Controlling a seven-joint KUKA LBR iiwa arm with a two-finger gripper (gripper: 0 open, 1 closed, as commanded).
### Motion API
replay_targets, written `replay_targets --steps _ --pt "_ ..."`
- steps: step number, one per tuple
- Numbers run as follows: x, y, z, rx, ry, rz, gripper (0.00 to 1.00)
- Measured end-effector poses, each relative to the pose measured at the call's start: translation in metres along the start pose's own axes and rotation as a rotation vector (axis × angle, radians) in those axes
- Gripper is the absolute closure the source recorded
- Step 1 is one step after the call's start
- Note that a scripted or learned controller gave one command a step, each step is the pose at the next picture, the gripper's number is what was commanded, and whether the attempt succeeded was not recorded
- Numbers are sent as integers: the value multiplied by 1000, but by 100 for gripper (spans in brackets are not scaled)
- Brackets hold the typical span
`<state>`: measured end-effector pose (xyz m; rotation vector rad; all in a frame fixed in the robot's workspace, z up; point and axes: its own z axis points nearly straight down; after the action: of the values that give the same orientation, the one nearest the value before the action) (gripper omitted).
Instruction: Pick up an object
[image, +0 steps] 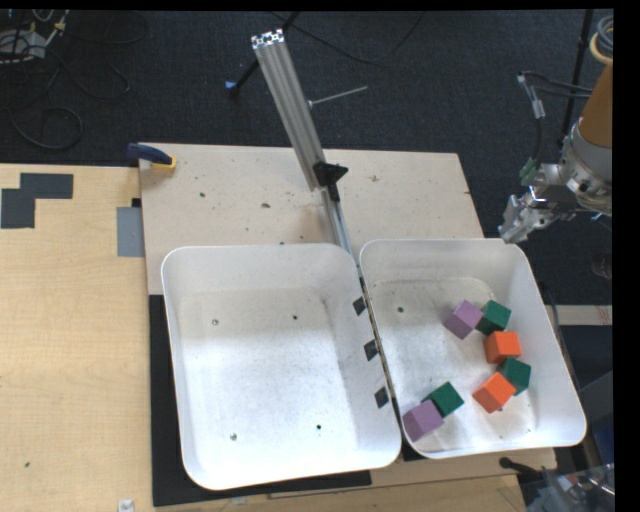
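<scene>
The hand (520, 215) hangs past the far right corner of the right bin (560, 345), outside its rim and above the dark floor, with nothing seen between its parts (whether they stand apart or together I cannot tell). All the blocks lie in the right bin: a purple block (462, 319) touching a green block (494, 316), an orange block (502, 346) just below them, then another green (517, 374) and orange (492, 392), and near the front a green (446, 398) and purple pair (422, 418). The left bin (180, 300) sits beside it on the desk (70, 330).
</scene>
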<state>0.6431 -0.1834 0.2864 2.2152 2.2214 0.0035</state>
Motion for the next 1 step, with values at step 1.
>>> replay_targets --steps 1 --pt "52 -5 0 7 4 -2 100"
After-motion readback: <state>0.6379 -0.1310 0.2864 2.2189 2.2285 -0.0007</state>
